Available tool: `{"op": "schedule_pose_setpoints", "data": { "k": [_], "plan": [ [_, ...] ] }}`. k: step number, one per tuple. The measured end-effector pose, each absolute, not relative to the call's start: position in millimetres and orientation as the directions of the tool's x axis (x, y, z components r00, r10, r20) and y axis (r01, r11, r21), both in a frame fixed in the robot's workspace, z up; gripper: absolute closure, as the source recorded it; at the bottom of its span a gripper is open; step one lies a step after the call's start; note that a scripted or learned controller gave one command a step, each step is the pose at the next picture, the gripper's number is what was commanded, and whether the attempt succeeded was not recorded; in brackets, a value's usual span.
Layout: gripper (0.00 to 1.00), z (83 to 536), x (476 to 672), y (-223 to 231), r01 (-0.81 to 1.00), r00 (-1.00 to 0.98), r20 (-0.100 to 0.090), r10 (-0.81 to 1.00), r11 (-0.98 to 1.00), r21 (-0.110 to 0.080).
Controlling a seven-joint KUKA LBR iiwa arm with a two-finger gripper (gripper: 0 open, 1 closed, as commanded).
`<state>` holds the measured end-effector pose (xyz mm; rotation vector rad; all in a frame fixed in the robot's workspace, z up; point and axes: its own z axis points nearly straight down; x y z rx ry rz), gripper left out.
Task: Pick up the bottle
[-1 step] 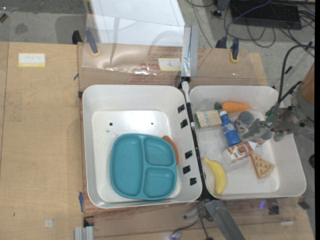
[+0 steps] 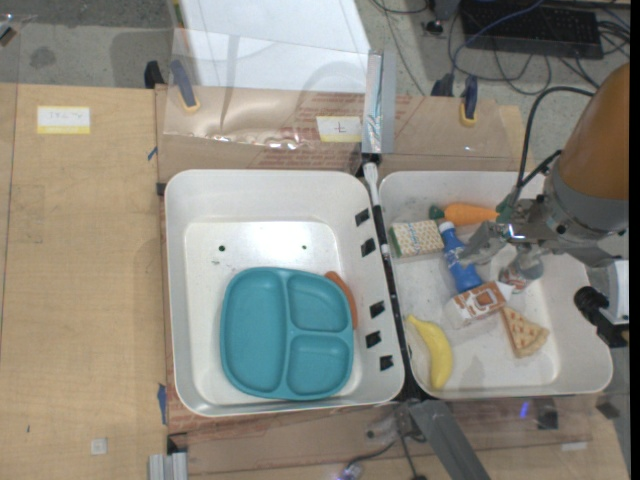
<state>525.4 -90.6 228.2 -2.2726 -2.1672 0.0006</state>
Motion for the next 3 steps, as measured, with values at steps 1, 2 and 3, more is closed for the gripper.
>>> {"op": "schedule_pose_setpoints", "data": {
  "k": [1,2,3],
  "plan": [
    [0.0,92,550.7,-91,1.0,-0.012,0.0,1.0,0.012,0.003],
    [1.0,102,550.1,-94,1.0,-0.006,-0.001,1.0,0.006,0.003],
    [1.0,209,546.0,-45,0.99,0.144,0.0,0.99,-0.144,0.001]
  ]
}}
